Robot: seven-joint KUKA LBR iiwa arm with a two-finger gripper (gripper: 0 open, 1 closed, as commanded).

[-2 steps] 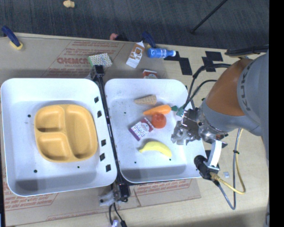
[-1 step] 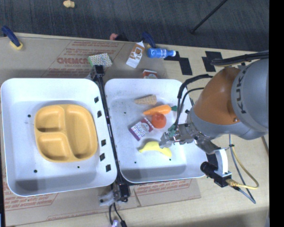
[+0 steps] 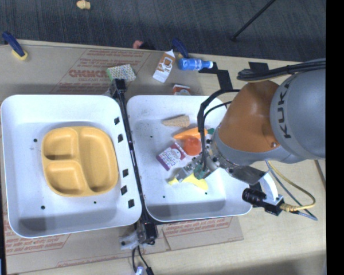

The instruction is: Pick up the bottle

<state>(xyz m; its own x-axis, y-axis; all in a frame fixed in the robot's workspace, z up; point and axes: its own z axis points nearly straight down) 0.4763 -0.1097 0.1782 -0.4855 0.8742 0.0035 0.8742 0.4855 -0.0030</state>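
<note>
Bench: blue bottle [image 3: 194,65] behind right bin [image 3: 149,202]; tool [image 3: 198,171] inside bin.

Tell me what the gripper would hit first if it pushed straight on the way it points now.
Probably the flat yellow item lying on the right white bin's floor: the gripper points down at it, just below the small purple packet. Depth is unclear from this slanted view.

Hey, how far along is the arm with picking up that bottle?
Done: the gripper is down in the right bin, among the yellow item, purple packet and orange item. In hand: nothing visibly lifted. Left: the blue bottle lies outside the bins, on the bench behind them, untouched.
</note>
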